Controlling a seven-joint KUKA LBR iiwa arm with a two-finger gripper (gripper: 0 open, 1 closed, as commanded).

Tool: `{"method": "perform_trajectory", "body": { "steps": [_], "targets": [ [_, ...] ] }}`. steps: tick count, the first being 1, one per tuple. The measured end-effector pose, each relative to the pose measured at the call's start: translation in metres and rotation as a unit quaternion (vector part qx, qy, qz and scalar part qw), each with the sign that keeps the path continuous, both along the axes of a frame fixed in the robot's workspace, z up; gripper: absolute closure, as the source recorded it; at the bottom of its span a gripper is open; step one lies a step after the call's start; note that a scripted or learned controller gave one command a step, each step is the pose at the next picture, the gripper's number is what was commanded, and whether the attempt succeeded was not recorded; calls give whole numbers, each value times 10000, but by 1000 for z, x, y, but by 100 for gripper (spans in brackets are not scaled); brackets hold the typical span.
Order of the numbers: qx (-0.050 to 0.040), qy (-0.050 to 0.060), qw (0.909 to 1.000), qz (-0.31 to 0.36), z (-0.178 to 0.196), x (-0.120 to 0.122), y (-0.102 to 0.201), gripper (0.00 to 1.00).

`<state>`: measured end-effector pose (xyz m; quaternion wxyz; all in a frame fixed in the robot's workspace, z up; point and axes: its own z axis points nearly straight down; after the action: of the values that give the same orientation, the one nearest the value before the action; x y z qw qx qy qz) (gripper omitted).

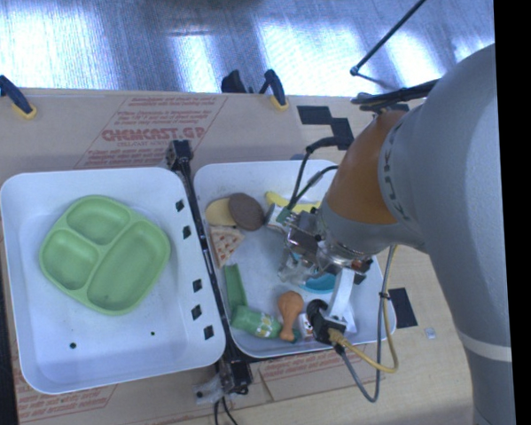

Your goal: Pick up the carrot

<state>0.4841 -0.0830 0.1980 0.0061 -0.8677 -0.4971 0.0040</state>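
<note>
The carrot [290, 309], a short orange piece with a paler lower end, lies near the front wall of the right bin [246, 174]. My gripper [297, 266] hangs low over the middle of that bin, just above and slightly right of the carrot, under the grey arm with its orange band. Nothing shows held in it. The arm's bulk hides the bin's right side.
In the right bin lie a brown oval piece [244, 210], a yellow banana [281, 200], a pizza slice [225, 245], a green stick [234, 285], a green bottle [257, 321] beside the carrot, and a blue item [321, 282]. The left bin [42, 357] holds a green divided plate [105, 253].
</note>
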Motion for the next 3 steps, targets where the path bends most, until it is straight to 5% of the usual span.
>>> {"method": "perform_trajectory", "body": {
  "steps": [1, 2, 3],
  "targets": [
    [-33, -46, 9989, 473, -107, -8, -62, 100],
    [25, -22, 9774, 2115, -107, -9, -76, 100],
    [36, -31, 9342, 3567, -108, -4, -30, 100]
  ]
}}
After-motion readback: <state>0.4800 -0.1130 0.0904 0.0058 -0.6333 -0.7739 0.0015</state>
